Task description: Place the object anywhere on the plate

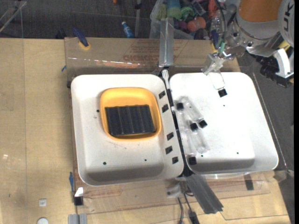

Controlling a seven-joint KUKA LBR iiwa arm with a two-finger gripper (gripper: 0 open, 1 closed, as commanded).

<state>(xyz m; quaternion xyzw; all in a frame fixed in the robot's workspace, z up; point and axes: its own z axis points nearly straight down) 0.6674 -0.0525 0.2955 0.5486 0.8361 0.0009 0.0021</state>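
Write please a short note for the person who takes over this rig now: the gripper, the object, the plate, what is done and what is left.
Gripper: raised over the far edge of the right bin, nothing seen in it; open or shut is not clear.
Object: the dark ribbed slab lies flat on the yellow plate, inside its rim.
Plate: in the left bin, apart from the gripper.
Done: the placing looks finished.
Left: probably only to confirm the result and park the arm.

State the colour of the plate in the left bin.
Orange-yellow plate, with a dark ribbed object on it; the camera view shows it best.
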